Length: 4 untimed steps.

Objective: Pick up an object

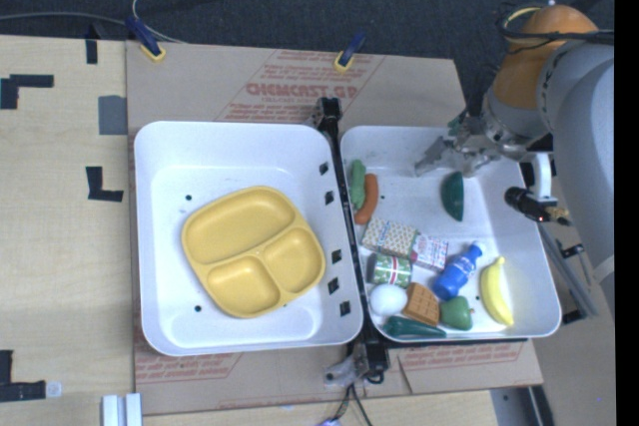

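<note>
- Your gripper [451, 158] hangs over the back of the right bin [399, 143], fingers spread wide with nothing between them.
- Just below it lies a dark green vegetable [453, 196] — near the fingertips, though whether they touch you cannot tell.
- The rest crowds the bin's front: a banana [496, 290], a blue bottle [458, 273], a small can [390, 268], a white egg [387, 298], a cracker [422, 304]; a carrot [367, 198] rests by the left wall.
- The left bin [165, 214] holds a yellow divided plate [253, 250] — both bins sit on the cardboard-covered worktop [240, 85].
</note>
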Motion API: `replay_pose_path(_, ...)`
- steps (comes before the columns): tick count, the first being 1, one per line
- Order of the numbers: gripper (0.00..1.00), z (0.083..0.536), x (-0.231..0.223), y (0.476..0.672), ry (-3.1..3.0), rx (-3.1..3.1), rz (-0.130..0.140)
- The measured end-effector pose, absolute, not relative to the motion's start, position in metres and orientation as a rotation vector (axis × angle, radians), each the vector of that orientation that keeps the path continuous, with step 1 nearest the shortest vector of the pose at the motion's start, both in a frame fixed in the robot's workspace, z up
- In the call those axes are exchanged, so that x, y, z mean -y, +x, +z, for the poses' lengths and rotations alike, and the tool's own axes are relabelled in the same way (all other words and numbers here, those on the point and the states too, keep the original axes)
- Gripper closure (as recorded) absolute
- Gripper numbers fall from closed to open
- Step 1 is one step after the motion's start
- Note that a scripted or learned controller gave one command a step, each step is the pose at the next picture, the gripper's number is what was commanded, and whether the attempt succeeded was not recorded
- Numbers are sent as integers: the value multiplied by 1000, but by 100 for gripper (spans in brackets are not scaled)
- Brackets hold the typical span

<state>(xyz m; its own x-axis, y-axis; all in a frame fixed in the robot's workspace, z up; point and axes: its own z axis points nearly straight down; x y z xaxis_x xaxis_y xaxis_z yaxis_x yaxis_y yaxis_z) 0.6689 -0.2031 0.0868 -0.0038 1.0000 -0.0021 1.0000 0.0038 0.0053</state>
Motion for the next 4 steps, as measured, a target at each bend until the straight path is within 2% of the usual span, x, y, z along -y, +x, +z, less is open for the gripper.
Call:
replay_pose_path(1, 0, 86, 169, 660, 2217, -2221, 1)
replay_pose_path(2, 100, 96, 169, 660, 2214, -2221, -1)
replay_pose_path(3, 0, 96, 169, 660, 2214, -2221, -1)
replay_pose_path(4, 0, 86, 142, 625, 2218, -2220, 0)
